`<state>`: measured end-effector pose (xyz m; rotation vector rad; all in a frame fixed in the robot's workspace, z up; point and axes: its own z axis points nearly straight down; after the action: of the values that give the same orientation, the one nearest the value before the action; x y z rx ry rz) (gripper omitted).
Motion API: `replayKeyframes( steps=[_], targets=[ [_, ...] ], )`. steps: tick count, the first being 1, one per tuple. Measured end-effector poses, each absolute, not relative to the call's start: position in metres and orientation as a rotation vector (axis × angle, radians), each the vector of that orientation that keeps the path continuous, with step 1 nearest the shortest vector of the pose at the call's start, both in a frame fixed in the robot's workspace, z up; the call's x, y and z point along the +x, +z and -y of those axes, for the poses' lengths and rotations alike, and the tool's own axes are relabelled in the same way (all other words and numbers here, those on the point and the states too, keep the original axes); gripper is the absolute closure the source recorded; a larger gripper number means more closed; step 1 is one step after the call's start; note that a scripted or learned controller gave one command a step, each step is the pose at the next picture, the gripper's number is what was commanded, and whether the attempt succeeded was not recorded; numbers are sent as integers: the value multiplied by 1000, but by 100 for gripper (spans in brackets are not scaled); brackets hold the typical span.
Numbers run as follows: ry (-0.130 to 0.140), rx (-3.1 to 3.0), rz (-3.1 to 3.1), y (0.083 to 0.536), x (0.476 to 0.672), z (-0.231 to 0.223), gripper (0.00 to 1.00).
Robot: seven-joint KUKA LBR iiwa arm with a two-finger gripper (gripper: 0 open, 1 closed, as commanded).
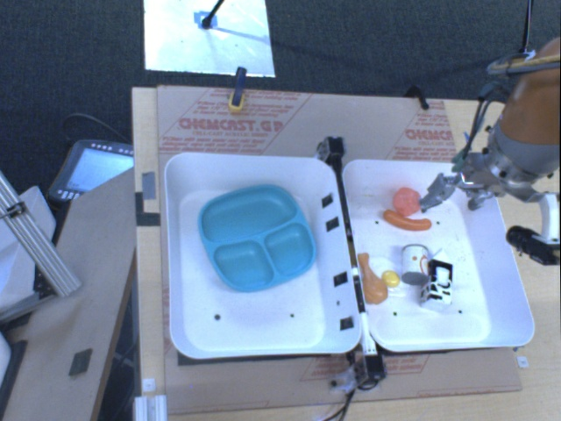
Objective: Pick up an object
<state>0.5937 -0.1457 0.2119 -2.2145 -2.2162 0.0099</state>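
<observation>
- The claw (436, 193) hangs over the upper part of the right bin (500, 323), at the end of the grey arm (517, 147) reaching in from the right; whether it is apart or together cannot be told, and nothing shows clamped in it
- Just beside its tip lie a pink ball (405, 200) and an orange sausage-shaped toy (408, 222); the sausage lies flat with its long axis running left to right, tilted slightly down toward the right
- Lower in the same bin an orange drumstick-shaped toy (372, 281) lies near the divider, its long axis running top to bottom, with a small yellow piece (390, 279) touching it
- A white cup (415, 260) and a black-and-white block (437, 282) sit near it to the right
- The left bin (188, 323) holds a blue three-compartment plate (257, 235)
- Both bins rest on cardboard (289, 121) on the worktop
</observation>
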Motion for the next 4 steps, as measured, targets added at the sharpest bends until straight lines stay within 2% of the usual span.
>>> replayKeyframes(
  steps=[1,2,4],
  targets=[
    [-1,-2219,2226,219,596,145,0],
    [0,-2216,2227,176,602,141,0],
    [1,-2218,2223,82,599,131,0]
  ],
)
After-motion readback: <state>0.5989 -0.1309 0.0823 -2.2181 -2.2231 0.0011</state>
